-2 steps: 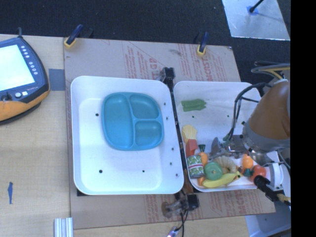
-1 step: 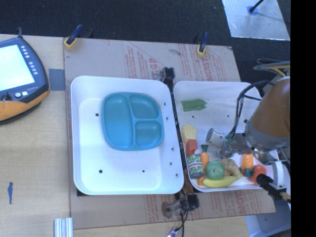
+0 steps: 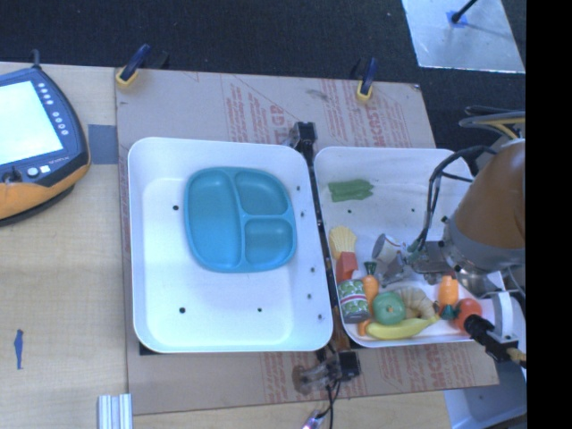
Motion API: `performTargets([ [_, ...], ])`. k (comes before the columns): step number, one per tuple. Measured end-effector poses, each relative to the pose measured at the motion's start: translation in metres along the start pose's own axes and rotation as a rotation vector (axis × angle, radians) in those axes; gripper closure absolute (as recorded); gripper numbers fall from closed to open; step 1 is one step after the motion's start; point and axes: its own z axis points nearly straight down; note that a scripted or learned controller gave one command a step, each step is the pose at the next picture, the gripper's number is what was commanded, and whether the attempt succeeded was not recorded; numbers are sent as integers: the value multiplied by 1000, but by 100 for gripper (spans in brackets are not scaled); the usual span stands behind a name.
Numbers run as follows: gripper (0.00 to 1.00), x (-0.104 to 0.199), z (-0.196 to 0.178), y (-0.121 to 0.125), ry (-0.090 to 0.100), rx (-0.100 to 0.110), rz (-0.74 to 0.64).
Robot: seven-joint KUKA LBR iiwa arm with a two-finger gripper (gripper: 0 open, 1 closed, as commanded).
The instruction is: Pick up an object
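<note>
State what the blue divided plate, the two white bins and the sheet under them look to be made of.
Blue divided plate: likely moulded plastic with a satin finish; uniform colour, soft rounded compartment ridges. Left white bin and right white bin: probably thin formed plastic, smooth and slightly glossy; rounded corners and lips. Brown sheet: cardboard by the look of it; matte, with red printed lettering and clamped edges.

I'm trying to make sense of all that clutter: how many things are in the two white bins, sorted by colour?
Blue: 1, the divided plate
Green: 3, flat green piece, round green toy, can
Yellow: 2, banana, ridged yellow piece
Red or orange: 4, as far as the pile shows
Total: about 10; more may lie hidden near the gripper.
</note>
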Motion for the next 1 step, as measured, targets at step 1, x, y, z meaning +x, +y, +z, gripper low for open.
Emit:
performTargets([
  [1, 0, -2, 9, 76, 2, -1, 4],
])
